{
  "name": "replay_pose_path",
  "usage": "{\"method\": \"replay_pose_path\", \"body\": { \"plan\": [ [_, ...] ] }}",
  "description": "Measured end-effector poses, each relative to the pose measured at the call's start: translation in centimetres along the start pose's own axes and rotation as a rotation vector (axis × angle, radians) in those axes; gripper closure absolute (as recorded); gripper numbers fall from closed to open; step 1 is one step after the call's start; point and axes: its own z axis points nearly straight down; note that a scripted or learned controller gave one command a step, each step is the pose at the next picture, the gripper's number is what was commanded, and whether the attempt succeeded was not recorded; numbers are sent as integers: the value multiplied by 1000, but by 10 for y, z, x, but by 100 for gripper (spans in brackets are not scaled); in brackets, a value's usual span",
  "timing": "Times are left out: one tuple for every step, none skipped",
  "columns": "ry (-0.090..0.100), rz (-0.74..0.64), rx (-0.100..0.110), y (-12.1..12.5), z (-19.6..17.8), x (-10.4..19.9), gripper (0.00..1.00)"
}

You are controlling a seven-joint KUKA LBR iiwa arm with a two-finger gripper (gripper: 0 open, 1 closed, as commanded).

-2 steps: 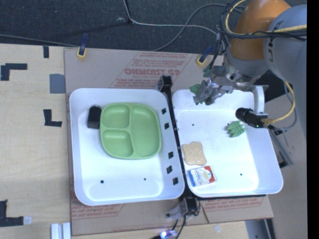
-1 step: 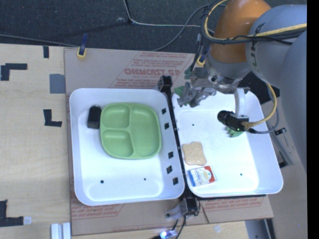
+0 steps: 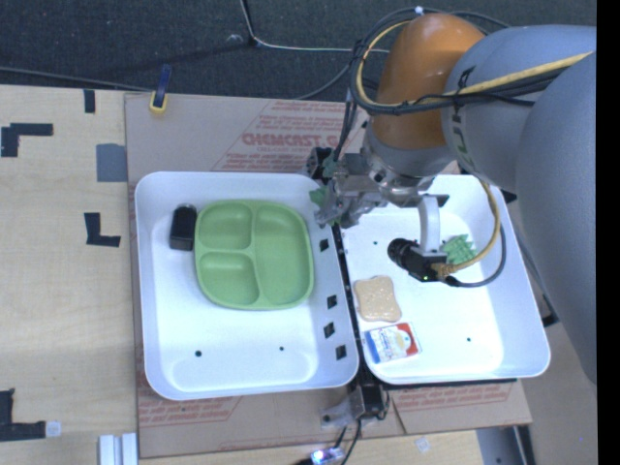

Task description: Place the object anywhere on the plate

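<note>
Tan slab (image 3: 376, 298), bread-like, lies flat in the right bin (image 3: 475, 352), close to the bin's left wall, not on the plate. Just below it, nearly touching: red-and-white packet (image 3: 392, 342), flat, slightly skewed. Open white floor to their right and along the near rim.

Plate (image 3: 232, 232): green, three compartments, all bare. Sits in the left bin (image 3: 232, 371), upper middle. Its right edge runs near the wall shared by the two bins; its left edge has a black block (image 3: 182, 228) just beside it, possibly touching. A broad clear strip of bin floor lies below the plate.

Gripper (image 3: 334, 201) hangs over the far end of that shared wall, above the plate's upper right corner and apart from slab and packet. Jaws open or closed: cannot tell, as the wrist hides them.

Small green item (image 3: 459, 248) in the upper right bin; too unclear to name.

Both bins rest on a cardboard sheet (image 3: 242, 134) on the wooden surface (image 3: 58, 289). The arm's bulk covers the right bin's far right corner.
</note>
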Motion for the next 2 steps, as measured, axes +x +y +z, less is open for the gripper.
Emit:
{"method": "replay_pose_path", "body": {
  "plan": [
    [1, -2, 0, -7, 10, 52, 100],
    [0, -2, 0, -19, 17, 108, 100]
  ]
}}
